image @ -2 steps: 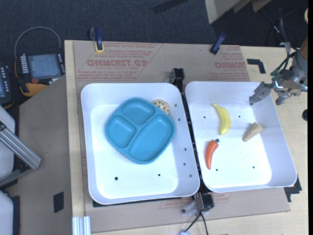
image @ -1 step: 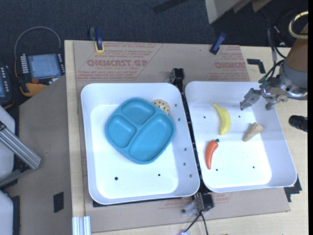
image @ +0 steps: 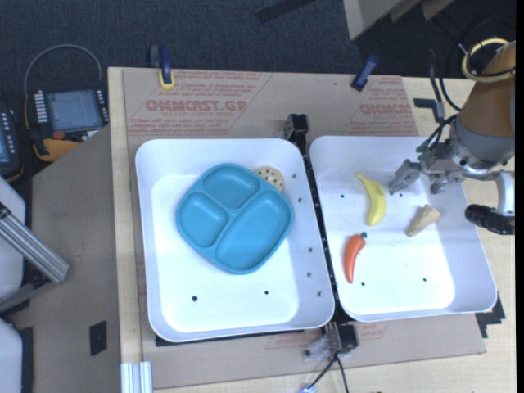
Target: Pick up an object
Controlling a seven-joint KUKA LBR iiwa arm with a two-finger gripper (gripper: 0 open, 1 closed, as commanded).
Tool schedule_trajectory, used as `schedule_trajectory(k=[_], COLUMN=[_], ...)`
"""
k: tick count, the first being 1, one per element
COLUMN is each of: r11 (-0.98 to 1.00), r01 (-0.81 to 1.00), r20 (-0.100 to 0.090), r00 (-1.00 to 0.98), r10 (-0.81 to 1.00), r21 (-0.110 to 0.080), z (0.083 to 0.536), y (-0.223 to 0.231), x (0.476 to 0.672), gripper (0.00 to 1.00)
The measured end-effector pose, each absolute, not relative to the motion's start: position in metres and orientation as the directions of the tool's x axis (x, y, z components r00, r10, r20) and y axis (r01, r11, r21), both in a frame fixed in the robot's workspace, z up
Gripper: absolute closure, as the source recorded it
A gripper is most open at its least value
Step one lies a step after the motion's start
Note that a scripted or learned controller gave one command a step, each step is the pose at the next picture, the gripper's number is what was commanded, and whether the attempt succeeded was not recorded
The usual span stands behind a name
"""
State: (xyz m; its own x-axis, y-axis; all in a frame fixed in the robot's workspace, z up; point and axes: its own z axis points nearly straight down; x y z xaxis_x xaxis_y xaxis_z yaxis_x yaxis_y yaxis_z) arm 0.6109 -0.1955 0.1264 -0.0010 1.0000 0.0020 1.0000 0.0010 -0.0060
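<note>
My gripper hangs over the back right part of the right bin, open, with nothing between its fingers. Just in front of it lies a small beige wedge-shaped piece. A yellow banana lies to the gripper's left, apart from it. An orange pepper with a green stem rests nearer the bin's front left. The grey arm with its orange band comes in from the right.
The left bin holds a blue divided plate with a round cookie at its back edge. Black clamps sit between the bins. A pendant with a screen lies off the bench at the left.
</note>
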Motion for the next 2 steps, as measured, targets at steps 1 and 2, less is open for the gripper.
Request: schedule_trajectory(k=[1, 2], r11=[0.002, 0.002], r01=[1.0, 1.0], r20=[-0.001, -0.003], r00=[-0.002, -0.002], r10=[1.0, 1.0], r21=[0.002, 0.008], z=[0.141, 0.188], y=[-0.196, -0.194], x=[0.613, 0.622], gripper=[1.0, 1.0])
